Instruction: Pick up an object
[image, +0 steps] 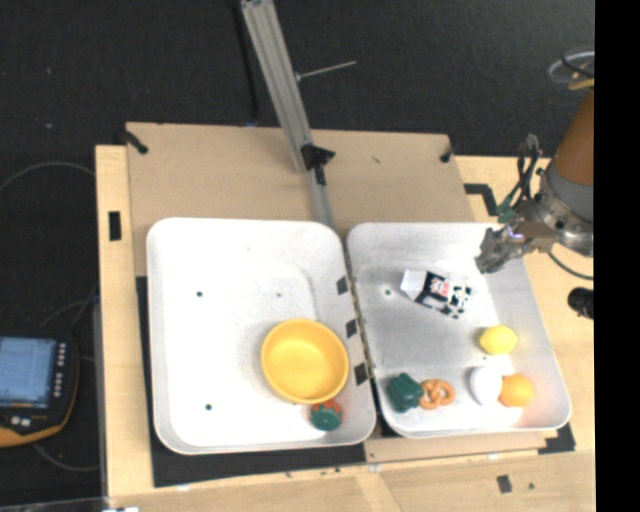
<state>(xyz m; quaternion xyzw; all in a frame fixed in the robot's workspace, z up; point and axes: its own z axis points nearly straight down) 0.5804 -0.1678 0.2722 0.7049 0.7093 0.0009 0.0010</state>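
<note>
1. Dark floor around a tan bench (250, 170); two shallow white bins sit side by side on it, left bin (220, 270) and right bin (420, 250). A grey pole (285, 90) slants down from the top centre, and a handheld pendant (35, 385) lies at lower left.
2. Left bin: yellow bowl (305, 360) at lower right, with a small red-green toy (326, 415) just below it, at the bin's rim.
3. Right bin: a black-and-white box (437, 292) in the middle; a lemon (498, 340) right of centre; along the bottom, a green block (404, 392), an orange pretzel-like ring (437, 393), a white ball (487, 383) and an orange ball (516, 390) touching it.
4. Hand (495, 250) hangs over the right bin's upper right edge, arm coming in from the frame's right and tilted toward the bin. Can't tell finger spread from here; nothing seen held.
5. Step, as I judge it: approach, no grasp yet. Nearest candidate is the box, down-left of the hand.
6. Next move calls for shifting over an object, aligning and descending.
</note>
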